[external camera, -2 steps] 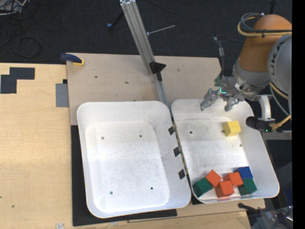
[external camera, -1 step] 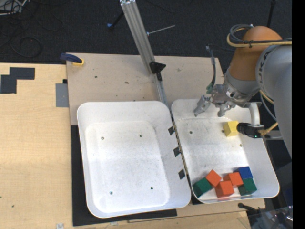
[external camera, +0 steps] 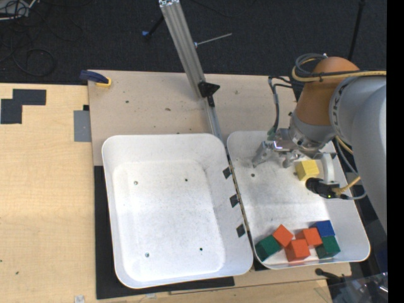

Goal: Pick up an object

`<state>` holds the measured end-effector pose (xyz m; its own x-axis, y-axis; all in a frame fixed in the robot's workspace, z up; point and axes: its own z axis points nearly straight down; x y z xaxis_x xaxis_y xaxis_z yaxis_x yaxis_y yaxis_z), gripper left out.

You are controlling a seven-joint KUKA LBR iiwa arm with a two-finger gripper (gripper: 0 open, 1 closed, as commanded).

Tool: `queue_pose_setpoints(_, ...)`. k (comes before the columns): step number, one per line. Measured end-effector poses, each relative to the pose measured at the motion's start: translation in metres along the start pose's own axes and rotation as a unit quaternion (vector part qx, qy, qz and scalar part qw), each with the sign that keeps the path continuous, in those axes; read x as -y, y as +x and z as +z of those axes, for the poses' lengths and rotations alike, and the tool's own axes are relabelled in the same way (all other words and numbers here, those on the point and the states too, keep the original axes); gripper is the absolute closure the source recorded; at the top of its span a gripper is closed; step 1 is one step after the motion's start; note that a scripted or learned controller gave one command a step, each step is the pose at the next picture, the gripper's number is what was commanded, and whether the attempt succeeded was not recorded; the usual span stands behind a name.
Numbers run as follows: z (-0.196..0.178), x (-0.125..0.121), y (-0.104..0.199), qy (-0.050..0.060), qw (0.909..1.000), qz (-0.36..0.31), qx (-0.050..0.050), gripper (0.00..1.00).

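over the right bin, the hand gapes apart beside a yellow block.

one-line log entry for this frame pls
arm: over right white bin | gripper: at bin's far end beside yellow block | grasp: none seen | cluster at near end: orange, green, blue blocks

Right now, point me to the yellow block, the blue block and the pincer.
yellow block (external camera: 307, 168): camera view, on its top face, in the right bin.
blue block (external camera: 324, 228): camera view, on its top face, near the bin's front corner.
pincer (external camera: 273, 151): camera view, midway between its fingertips, above the right bin.
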<state>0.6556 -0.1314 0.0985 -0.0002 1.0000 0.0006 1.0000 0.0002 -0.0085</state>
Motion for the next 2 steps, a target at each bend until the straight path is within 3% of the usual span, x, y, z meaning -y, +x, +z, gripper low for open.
queue_pose_setpoints(1,0.009,0.0,0.001,-0.001,1.0,0.0,0.0,0.0)
queue_pose_setpoints(2,-0.002,0.0,0.001,-0.002,1.0,0.001,0.0,1.0)
